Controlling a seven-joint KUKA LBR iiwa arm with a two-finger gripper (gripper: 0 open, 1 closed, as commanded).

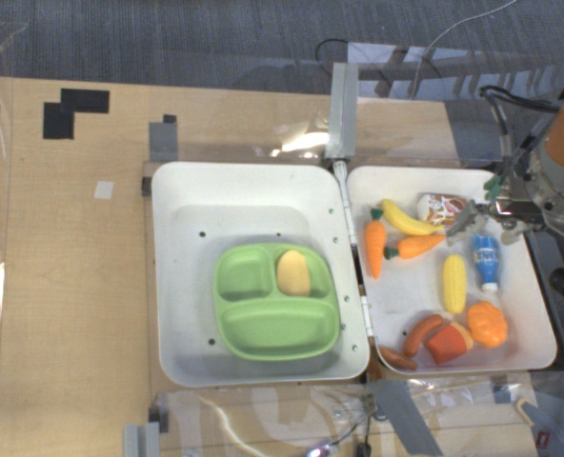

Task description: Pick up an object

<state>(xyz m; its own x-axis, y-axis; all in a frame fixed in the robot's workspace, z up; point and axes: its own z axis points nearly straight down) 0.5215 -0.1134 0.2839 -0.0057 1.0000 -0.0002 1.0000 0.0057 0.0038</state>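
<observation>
My gripper (484, 228) hangs over the back right part of the right bin (396, 298), reaching in from the right. Its fingers stand open with nothing between them, one finger (461, 223) pointing toward an orange carrot (419, 247). A blue bottle (486, 261) lies just below the gripper. A red-and-white packet (440, 206) and a yellow banana (408, 221) lie to its left. A second carrot (374, 248), a corn cob (453, 283), an orange pepper (487, 323), a red block (445, 344) and a sausage (417, 332) also lie in this bin.
The left bin (182, 255) holds a green divided plate (272, 327) with a yellow egg-shaped piece (293, 273) in its upper right compartment. A metal divider (342, 112) stands behind the bins. Bare wooden bench (63, 284) lies to the left.
</observation>
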